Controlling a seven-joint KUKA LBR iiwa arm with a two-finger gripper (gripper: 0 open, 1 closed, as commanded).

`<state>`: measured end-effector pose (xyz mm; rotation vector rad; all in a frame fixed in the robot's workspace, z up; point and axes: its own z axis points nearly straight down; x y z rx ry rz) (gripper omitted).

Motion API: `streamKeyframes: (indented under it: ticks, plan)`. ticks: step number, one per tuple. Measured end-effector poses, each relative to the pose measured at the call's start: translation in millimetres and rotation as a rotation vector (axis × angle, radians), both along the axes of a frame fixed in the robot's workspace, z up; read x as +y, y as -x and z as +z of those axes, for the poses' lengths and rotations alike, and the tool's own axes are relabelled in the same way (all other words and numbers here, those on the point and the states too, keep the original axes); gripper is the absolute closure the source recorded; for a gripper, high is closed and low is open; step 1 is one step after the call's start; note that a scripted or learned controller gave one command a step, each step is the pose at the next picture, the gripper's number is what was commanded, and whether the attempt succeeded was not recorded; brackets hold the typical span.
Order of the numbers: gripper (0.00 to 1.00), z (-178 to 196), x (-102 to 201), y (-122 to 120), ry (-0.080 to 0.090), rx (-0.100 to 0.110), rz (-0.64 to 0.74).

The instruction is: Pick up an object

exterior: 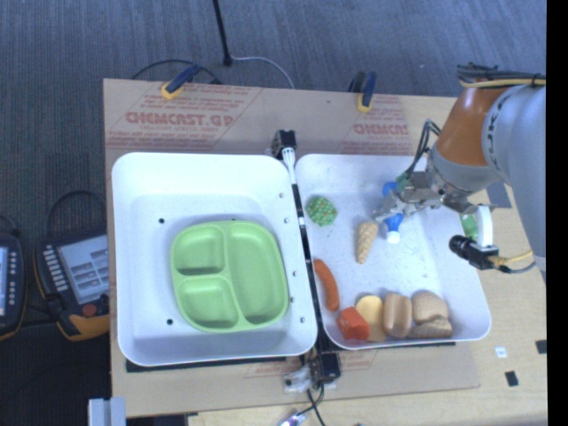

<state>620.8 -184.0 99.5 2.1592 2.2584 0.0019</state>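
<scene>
Robotics lab, clamped cardboard bench (177, 118), white bins (142, 185), teach pendant (75, 278), carpet

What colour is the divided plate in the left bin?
Light green; the divided plate shows clearly in the camera view.

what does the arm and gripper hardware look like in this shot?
Grey rounded arm with an orange band above the wrist. The gripper is a small dark and metallic assembly with blue parts. Thin dark cables loop beside the wrist.
</scene>
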Motion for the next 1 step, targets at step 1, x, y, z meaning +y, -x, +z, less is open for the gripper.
streamKeyframes:
  ticks: [1]
  plan:
    - [1.00, 91.4, 73.1, -34.7, -0.012, 0.011, -0.357]
